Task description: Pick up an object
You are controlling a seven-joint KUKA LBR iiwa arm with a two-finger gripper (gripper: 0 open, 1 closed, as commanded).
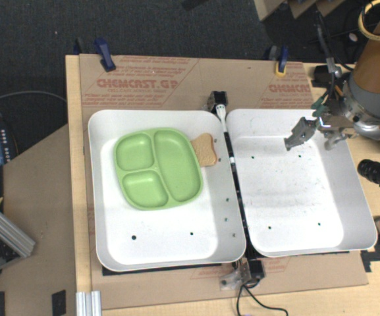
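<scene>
Over the right bin's (pixel 348 222) far edge, the pincer (pixel 301 134).

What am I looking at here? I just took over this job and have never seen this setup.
One fixed camera looks down at a slant on a bench with two shallow white bins. The grey and orange machine at the right is a robot arm; its claw hangs over the right bin, with nothing visible between its fingers. The left bin holds a green divided plate and a tan, bread-like piece touching the plate's right edge. Nothing has been picked up yet.
</scene>
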